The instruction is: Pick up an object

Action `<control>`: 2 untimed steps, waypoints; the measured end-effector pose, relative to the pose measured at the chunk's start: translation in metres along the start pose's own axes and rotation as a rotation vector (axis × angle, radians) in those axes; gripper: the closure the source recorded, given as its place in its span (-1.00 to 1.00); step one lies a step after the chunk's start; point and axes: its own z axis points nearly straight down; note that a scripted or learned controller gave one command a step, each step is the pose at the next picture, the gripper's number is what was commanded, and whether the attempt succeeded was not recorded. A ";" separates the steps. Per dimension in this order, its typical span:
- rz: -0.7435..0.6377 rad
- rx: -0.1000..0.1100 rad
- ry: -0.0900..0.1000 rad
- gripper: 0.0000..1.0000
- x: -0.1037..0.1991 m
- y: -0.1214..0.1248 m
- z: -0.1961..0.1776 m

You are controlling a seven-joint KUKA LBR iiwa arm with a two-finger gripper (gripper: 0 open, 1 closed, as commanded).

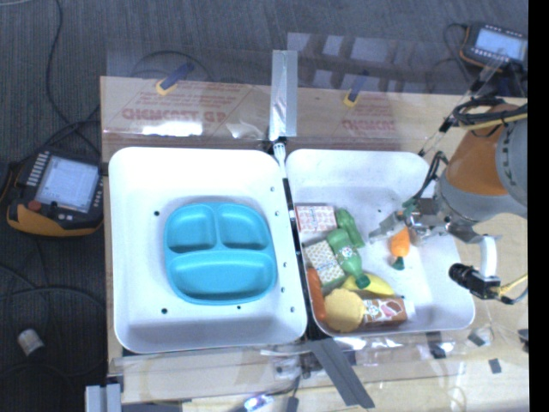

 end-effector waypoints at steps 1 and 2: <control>0.000 0.003 0.001 1.00 0.001 -0.001 -0.007; 0.244 0.004 -0.011 1.00 0.019 0.052 -0.122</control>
